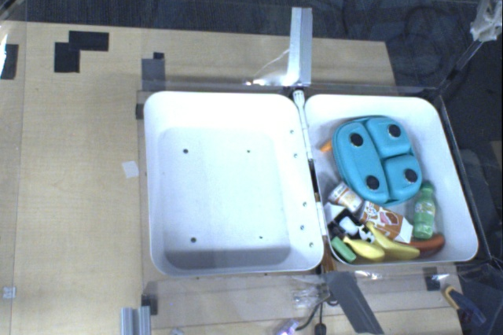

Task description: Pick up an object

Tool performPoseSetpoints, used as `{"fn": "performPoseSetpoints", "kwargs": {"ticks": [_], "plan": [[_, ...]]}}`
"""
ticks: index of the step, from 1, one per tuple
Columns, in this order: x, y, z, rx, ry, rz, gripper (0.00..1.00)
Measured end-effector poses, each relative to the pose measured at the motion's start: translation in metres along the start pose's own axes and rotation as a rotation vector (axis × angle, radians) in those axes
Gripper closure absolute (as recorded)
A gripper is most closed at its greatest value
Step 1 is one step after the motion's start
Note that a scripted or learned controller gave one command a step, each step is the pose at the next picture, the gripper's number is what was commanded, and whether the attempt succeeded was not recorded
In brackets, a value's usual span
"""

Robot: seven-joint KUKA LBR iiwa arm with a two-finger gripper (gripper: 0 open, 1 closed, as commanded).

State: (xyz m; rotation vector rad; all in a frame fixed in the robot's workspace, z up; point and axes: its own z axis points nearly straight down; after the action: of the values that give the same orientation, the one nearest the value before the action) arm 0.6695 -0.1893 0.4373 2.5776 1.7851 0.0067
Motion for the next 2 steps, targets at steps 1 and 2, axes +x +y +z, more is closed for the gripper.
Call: {"fn": "performPoseSetpoints", "kwargs": {"ticks": [1,2], "plan": [[0.003,0.001,-0.013,-0.006,0.000,-0.008,1.00],[0.006,0.001,-0.025,-0.012,-0.001,-0.016,1.00]]}}
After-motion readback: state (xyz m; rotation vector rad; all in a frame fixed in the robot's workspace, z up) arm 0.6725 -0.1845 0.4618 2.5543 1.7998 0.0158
